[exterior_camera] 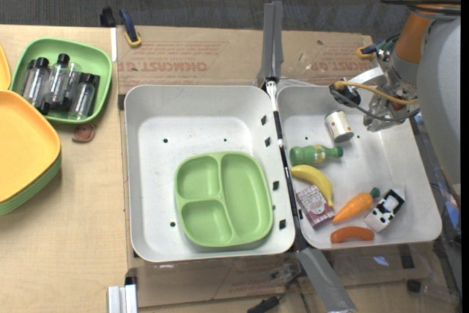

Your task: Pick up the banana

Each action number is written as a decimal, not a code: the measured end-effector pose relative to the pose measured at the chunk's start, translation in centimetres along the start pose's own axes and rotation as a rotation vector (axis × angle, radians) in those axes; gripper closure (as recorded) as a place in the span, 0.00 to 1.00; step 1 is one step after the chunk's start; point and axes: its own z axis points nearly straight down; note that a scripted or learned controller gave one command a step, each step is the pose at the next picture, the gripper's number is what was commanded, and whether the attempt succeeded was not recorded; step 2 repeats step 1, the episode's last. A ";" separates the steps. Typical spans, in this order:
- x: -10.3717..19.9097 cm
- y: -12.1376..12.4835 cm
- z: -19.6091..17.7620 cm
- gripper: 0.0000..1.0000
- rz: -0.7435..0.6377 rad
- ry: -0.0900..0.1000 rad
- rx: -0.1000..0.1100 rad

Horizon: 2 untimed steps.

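Two shallow white bins side by side at frame centre, seen from above at a slant. In the right bin (pixel 410 179), near its left wall, the banana (pixel 314 179), yellow, lying flat and curved, with its lower end touching a small pink packet (pixel 314 205). Just above it a green bottle (pixel 315 154) on its side; to the lower right a carrot (pixel 353 207), well clear. Higher up, a small white cylinder (pixel 338 125). At upper right, the gripper (pixel 382 113) hanging over the bin's far corner, nothing between its fingers; open or closed, cannot tell. Left bin (pixel 146 157) holding a green divided tray (pixel 223 198). Likely tight on the banana's left side against the bin wall and divider; open floor to its right, so probably easiest approached from above with fingers across the curve.
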 end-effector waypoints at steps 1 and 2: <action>-2.6 5.4 -2.4 1.00 -0.159 0.000 -0.001; -2.6 5.4 -2.4 1.00 -0.159 0.000 -0.001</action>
